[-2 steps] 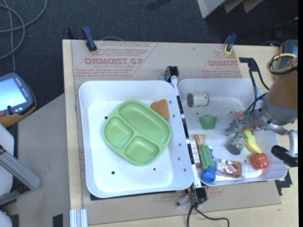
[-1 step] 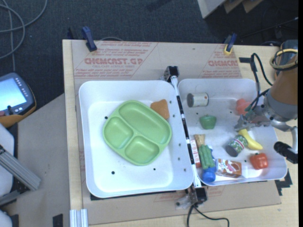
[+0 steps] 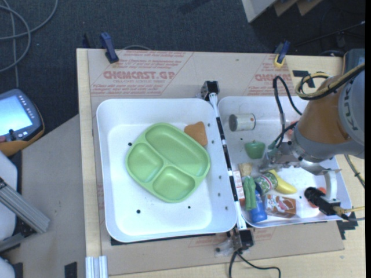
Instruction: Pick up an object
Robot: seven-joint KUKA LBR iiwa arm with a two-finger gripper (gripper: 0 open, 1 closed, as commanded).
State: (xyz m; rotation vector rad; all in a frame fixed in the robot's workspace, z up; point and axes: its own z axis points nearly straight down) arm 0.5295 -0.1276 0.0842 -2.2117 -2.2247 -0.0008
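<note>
Gripper point(image 3: 271, 162): you can't tell its state from here. Banana point(image 3: 284, 184) just beside it, at 5 o'clock, long side running 10-to-4.

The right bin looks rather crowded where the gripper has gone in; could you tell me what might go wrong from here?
1. The gripper sits low in the right bin amid a tight cluster: banana, green bottle, green cup. It may pinch two things or nudge them aside.
2. The bottle lies against the bin's wall, so fingers may not fit around it.
</note>
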